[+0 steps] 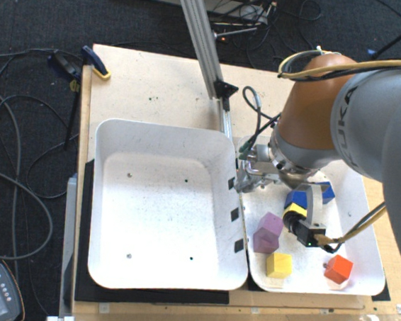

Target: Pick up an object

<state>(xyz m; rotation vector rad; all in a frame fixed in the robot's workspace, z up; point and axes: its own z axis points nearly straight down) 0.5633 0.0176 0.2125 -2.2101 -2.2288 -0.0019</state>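
**A:** Where is the two-finger gripper [252, 172], and does it hold anything?

**B:** It is low in the shallow white right-hand bin [379, 280], close to the wall shared with the white left-hand bin [153, 208]. I cannot tell whether it is open or closed. Nothing shows in its grasp.

**A:** What could it take?

**B:** The purple angular block [268, 232] lies nearest, just on the gripper's near side. The blue block [297, 200] sits beside it, under the wrist. The yellow cube [279, 264] and the orange block [339, 269] lie farther off. I'd guess the purple one, since it is loose with room around it.
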